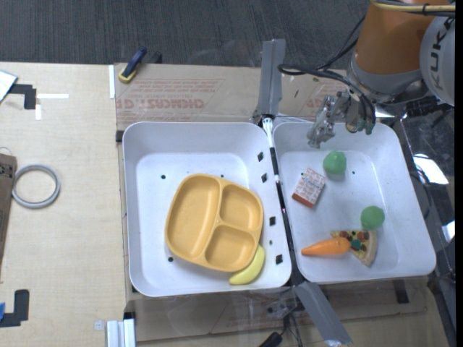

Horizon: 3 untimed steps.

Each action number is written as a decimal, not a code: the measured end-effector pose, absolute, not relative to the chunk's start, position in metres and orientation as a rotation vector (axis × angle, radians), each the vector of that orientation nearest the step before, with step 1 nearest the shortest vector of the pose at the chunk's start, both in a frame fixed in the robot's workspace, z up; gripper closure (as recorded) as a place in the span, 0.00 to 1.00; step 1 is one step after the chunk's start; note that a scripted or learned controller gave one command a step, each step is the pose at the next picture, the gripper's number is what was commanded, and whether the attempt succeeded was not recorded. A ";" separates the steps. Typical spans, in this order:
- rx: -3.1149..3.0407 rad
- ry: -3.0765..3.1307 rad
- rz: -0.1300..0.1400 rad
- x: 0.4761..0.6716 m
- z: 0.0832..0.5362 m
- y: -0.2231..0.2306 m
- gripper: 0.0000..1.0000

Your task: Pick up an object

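Over the right bin's [405, 262] far edge the claw [340, 121] hangs with nothing between its fingers; can't tell if they're spread or pressed together. Nearest pick is the green ball [334, 163] just below it, clear of the small box [309, 188]. Centre over the ball, descend straight, close at its widest part; it'll likely roll if nudged. Second green ball [372, 217], carrot [325, 248] and pizza slice [359, 243] sit nearer the front.
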State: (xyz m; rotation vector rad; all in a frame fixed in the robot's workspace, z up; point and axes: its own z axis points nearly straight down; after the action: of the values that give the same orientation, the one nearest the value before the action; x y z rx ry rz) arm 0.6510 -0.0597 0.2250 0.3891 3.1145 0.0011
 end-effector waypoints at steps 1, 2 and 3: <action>0.020 3.139 0.001 0.625 0.192 0.008 1.00; -0.350 3.116 0.000 0.640 0.329 -0.048 1.00; -0.281 3.125 0.001 0.651 0.311 -0.059 1.00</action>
State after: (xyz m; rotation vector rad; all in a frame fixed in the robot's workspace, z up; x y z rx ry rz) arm 0.6509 -0.0593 0.3108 -0.2808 3.1248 0.0014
